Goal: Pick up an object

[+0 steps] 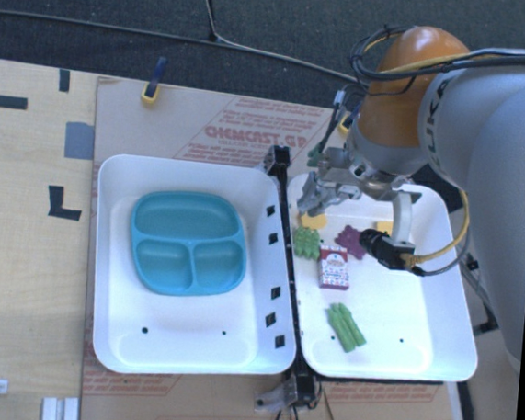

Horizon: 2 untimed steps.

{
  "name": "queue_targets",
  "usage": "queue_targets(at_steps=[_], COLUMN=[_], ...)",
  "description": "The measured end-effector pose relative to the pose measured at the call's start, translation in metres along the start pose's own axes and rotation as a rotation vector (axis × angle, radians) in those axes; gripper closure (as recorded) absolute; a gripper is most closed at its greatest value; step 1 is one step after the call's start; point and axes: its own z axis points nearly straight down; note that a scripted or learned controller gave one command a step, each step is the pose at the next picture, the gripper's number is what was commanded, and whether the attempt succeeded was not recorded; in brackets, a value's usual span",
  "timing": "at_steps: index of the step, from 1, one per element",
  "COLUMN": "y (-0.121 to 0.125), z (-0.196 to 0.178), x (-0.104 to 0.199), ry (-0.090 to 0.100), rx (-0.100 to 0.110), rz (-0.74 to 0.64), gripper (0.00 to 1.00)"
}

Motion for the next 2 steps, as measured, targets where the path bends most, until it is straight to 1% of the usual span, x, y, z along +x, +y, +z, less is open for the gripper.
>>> queue_targets(at_steps=[2], y=[0.028], z=[-0.013], x=[0.101], ry=[0.002], rx=[-0.002], rz=[-0.002], gripper=[1.00])
